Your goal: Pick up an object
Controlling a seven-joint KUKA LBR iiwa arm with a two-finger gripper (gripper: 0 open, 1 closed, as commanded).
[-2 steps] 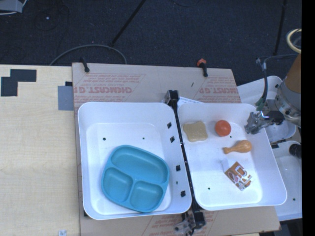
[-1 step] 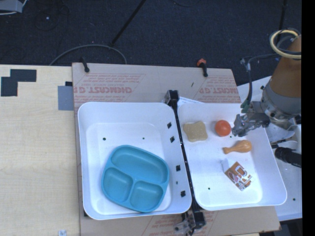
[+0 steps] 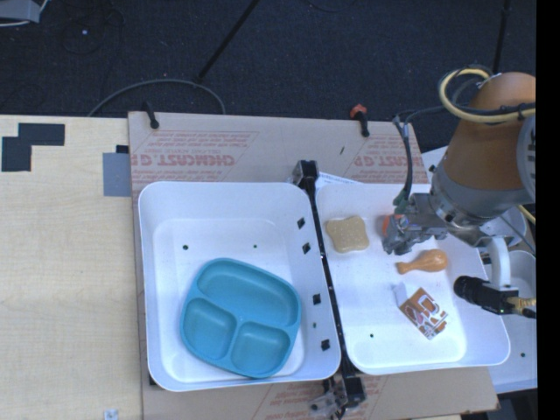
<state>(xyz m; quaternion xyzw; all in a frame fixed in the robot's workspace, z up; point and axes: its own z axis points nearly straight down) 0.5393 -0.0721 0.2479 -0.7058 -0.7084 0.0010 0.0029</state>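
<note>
The right bin (image 3: 376,357) holds a tan bread-like piece (image 3: 347,234) near its left wall, an orange drumstick-shaped toy (image 3: 423,262) toward the right, and a small brown and white packet (image 3: 423,311) below that. My gripper (image 3: 398,237) hangs low over the right bin, between the bread piece and the orange toy, just above and left of the toy. The grey arm with its orange band rises behind it at the right. Nothing shows between the fingers.
The left bin (image 3: 166,234) holds a blue divided tray (image 3: 240,316). A black divider strip (image 3: 317,269) runs between the two bins. Cardboard lies under the bins and a pale wooden bench top stretches to the left. Cables hang near the arm.
</note>
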